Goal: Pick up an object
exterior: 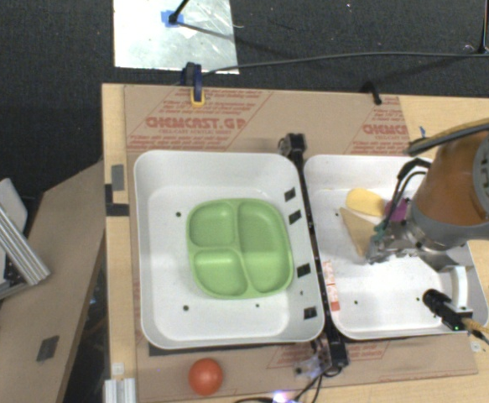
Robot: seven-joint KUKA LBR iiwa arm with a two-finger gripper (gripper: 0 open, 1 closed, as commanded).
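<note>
Yellow block [366, 201] lies in right bin [345, 309], tan wedge [358, 227] touching it. My pincer [380, 250] sits low beside the wedge; its state I cannot tell. Approach step, I judge; next: close squarely, lift.

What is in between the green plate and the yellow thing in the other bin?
In the camera view, the black divider where the two bins meet lies between the green plate and the yellow object, with bare white bin floor on either side.
</note>
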